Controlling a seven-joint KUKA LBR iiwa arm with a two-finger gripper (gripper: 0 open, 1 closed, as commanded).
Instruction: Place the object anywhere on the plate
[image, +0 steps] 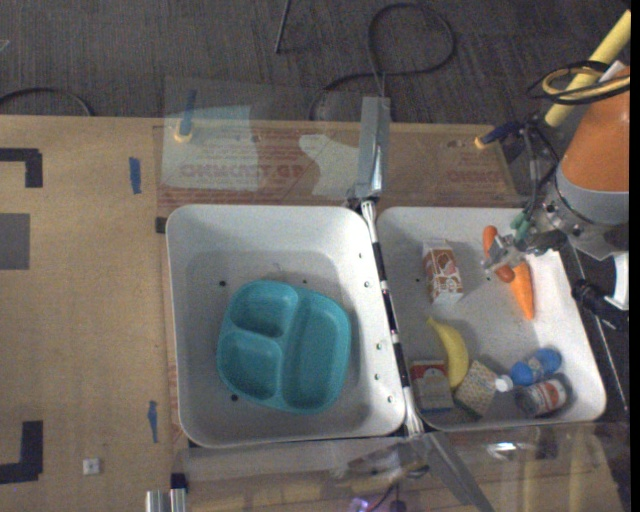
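Two white bins side by side on a wooden bench; left bin holding a teal divided plate, three compartments, lying flat near the bin's middle, nothing on it.

Right bin holding a scatter of items: small milk carton toward the upper left; banana below it, curved, lying flat; red-and-white box against the left wall, just beside the banana's lower end; tan checked packet touching the banana's tip; blue bottle and a can on its side, close together at the lower right; carrot lying lengthwise near the upper right, tip pointing down.

Arm entering from the right, orange band above the wrist; gripper low over the right bin's upper right — just left of the carrot's top end. Small orange pieces at the fingertips; whether gripped or merely beside — cannot tell; finger opening not readable from this angle.

All items well apart from the plate, across the divider between the bins.
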